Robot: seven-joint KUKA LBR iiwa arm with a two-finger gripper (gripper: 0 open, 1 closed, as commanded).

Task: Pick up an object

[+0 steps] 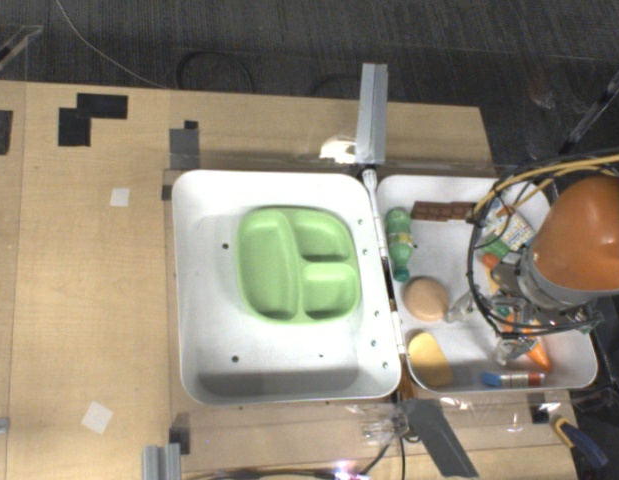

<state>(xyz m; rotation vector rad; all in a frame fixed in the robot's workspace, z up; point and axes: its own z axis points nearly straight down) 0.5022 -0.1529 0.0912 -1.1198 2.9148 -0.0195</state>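
The hand (517,346), grip state indeterminate, sits low in the right bin (585,373) above the marker (512,378), presumably for picking.

2 bins (194,268), 1 green tray (297,263)

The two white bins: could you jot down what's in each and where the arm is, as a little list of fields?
left bin: holds a green divided plate, lying flat near the middle
right bin: green bottle along the left wall, brown bar at the top, tan round object, yellow object, marker with red cap near the bottom
arm: over the right bin's right side, orange band on top, cables looped around it
gripper: low in the right bin, near the marker; grip state unclear
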